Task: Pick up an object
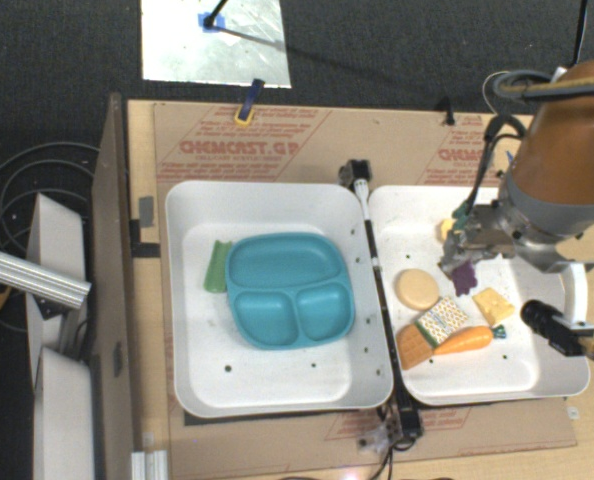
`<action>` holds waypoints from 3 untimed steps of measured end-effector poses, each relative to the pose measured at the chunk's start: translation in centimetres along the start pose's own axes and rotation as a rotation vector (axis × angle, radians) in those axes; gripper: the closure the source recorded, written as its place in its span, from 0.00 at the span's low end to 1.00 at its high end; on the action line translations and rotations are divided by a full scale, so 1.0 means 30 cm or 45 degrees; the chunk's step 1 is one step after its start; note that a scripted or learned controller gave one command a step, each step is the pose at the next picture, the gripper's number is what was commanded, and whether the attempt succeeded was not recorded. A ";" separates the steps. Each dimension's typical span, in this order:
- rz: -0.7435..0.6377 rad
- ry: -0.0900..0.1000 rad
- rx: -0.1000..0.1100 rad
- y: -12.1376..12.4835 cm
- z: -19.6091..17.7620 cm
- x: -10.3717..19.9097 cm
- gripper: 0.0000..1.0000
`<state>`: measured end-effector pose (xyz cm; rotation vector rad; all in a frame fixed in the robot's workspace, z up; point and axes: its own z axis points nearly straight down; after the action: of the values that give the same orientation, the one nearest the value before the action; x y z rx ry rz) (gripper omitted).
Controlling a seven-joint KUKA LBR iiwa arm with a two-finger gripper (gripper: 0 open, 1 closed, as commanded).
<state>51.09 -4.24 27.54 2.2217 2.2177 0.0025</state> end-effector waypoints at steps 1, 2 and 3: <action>-0.009 0.001 0.002 0.115 0.105 0.079 1.00; -0.014 0.003 0.003 0.125 0.129 0.253 1.00; 0.007 -0.004 0.010 0.071 0.313 -0.045 1.00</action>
<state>53.23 -5.61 18.14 2.2301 2.2133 -0.0097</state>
